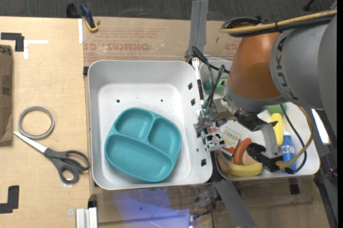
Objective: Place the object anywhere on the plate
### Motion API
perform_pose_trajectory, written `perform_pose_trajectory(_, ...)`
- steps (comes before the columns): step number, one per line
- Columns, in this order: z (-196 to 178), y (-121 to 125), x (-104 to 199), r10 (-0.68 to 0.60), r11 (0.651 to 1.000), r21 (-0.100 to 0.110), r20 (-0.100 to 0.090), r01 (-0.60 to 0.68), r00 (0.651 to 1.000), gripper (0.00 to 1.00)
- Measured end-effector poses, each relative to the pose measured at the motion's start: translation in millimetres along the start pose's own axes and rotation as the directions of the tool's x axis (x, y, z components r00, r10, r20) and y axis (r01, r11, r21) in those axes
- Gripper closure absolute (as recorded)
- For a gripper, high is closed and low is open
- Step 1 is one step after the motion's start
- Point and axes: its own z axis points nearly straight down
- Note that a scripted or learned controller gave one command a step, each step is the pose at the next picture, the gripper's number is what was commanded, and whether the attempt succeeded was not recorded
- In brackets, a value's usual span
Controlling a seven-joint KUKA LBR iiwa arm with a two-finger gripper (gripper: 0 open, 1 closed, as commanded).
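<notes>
1. My arm [289, 60] reaches in from the right, its grey body and orange band covering much of the right bin [308, 165].
2. My gripper [208, 124] hangs low at the left edge of the right bin, just beside the wall shared by the two bins.
3. Clutter and cables crowd my fingers, so I cannot tell whether they are spread or pressed together, and I see nothing clearly caught between them.
4. The teal divided plate [143, 144] lies in the left bin [134, 74], toward its near side, with three bare compartments.
5. The objects I could place are all in the right bin, well apart from the plate with the shared wall between.
6. A banana [245, 169] lies at the near edge of that bin.
7. A red sausage-shaped item [240, 148] rests just above the banana, touching or nearly so.
8. A blue and white bottle-like item [286, 147] sits further right, beside a yellow piece [277, 126].
9. A small white printed card or packet [229, 137] lies just right of my gripper.
10. On the bench left of the bins lie grey-handled scissors [59, 160] and a roll of tape [36, 121] just beyond them.
</notes>
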Motion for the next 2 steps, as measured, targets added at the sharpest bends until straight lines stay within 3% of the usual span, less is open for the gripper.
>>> perform_pose_trajectory(1,-52.1,-12.5,57.6,-0.194,0.981,-0.003,0.001,0.194,0.981,1.0)
perform_pose_trajectory(2,-52.1,-12.4,57.6,-0.194,0.981,-0.004,0.001,0.194,0.981,0.0)
